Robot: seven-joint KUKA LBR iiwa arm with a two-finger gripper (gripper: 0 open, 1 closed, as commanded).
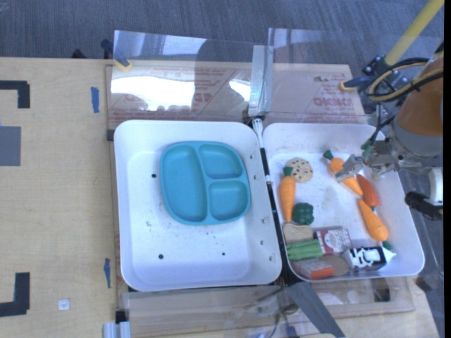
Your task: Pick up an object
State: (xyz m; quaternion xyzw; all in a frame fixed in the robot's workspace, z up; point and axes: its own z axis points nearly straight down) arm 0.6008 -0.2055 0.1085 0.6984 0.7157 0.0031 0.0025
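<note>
The fingers (350, 172) (grip state unclear) sit at a long orange carrot (371, 219) in the right bin (412, 259).

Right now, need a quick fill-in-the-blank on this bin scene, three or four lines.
1. The blue divided plate lies in the ____ bin.
2. The cookie lies in the ____ bin.
3. The plate has ____ compartments.
4. The pincer is over the ____ bin, near the carrots.

Missing words: left; right; three; right
</note>
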